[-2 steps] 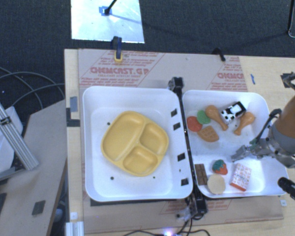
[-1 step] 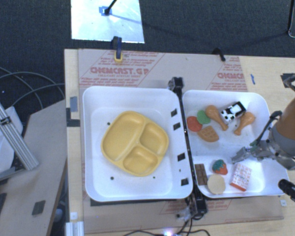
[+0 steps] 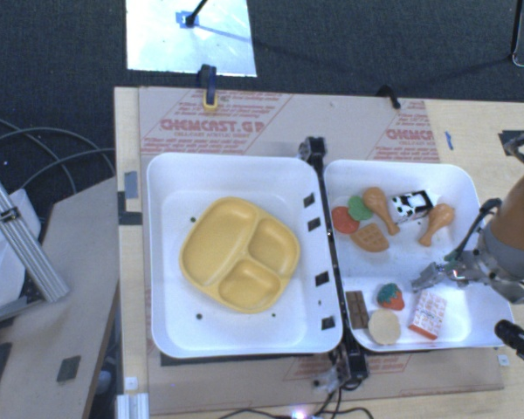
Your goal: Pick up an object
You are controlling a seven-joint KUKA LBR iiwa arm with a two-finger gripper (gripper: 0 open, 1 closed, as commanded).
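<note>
The right bin [image 3: 467, 182] holds several toy foods. At its back lie two tan drumsticks [image 3: 380, 206] [image 3: 437, 223], a black-and-white cow-print piece [image 3: 412, 204], a green round piece [image 3: 360, 208], a red slice [image 3: 344, 221] and a brown waffle-like piece [image 3: 373, 238]. Towards the front are a strawberry [image 3: 389, 297], a brown chocolate bar [image 3: 356, 309], a round tan biscuit [image 3: 384, 327] and a red-and-white carton [image 3: 428, 314]. My gripper [image 3: 438, 274] hangs over the bin's right half, just behind the carton and right of the strawberry. Nothing shows in its grasp.
The left bin [image 3: 170, 182] holds a yellow divided plate [image 3: 240, 253]. A black divider with clips [image 3: 325, 243] runs between the bins. Cardboard [image 3: 244, 120] lies under both. The grey arm [image 3: 515, 234] comes in over the right bin's right rim.
</note>
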